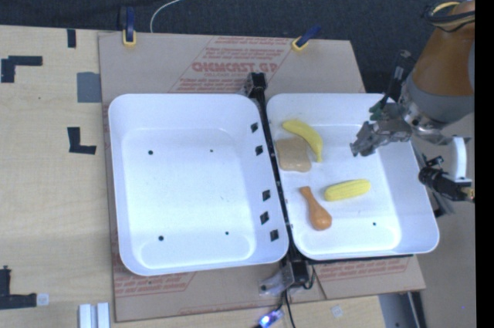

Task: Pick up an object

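The gripper (364,144) sits at the right of the frame, over the upper right part of the right bin (413,238), its dark tip pointing left and down toward the bin floor. Whether it is parted or closed, I cannot tell — the tip is a small dark cluster from this angle. Nothing shows in its grasp.

Just below and slightly left of the tip lies the corn cob (346,190), yellow, flat on the white floor — the nearest candidate. Further left, near the divider, the banana (303,137) curves along the upper part of the bin, and it looks to be touching the tan block (293,154) just beneath it. Lower down, the orange drumstick-shaped toy (316,210) lies on its own, a little left of the corn.

All four objects rest in the right bin, none lifted. The left bin (123,164) sits beside it on the bench (46,203).

So as a judgement: the pick is not yet done. The arm is positioned over the bin, and what is left is nearly everything — settle on an object, descend, close on it and lift it off the floor.
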